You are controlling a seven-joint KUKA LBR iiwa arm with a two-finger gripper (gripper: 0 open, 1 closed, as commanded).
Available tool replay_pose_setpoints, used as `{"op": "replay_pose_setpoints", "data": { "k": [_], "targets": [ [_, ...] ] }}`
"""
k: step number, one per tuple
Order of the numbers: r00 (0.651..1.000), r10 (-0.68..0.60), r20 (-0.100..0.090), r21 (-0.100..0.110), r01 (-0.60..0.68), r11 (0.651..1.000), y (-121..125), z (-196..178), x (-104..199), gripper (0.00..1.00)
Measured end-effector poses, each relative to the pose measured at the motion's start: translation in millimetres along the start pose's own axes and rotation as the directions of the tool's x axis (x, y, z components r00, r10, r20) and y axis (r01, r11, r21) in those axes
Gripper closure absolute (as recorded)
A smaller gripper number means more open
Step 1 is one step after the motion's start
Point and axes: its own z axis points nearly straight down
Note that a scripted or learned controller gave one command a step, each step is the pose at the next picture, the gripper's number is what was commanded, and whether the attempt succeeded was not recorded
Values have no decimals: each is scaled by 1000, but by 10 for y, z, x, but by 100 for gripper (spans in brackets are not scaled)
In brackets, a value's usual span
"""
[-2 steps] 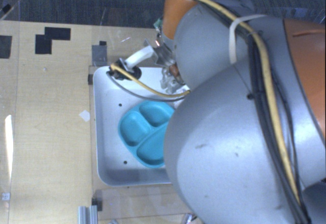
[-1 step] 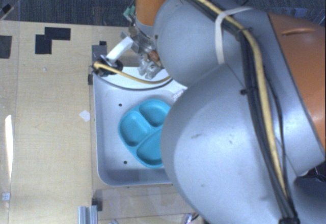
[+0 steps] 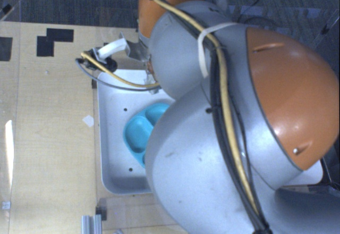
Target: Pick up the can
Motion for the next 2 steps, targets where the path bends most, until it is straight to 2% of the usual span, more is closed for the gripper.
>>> {"op": "replay_pose_setpoints", "data": {
  "k": [1, 2],
  "targets": [
    [999, -52, 3, 0, 52, 999, 20, 735, 55, 100],
    [985, -172, -2, -2, 172, 985, 51, -540, 183, 100]
  ]
}}
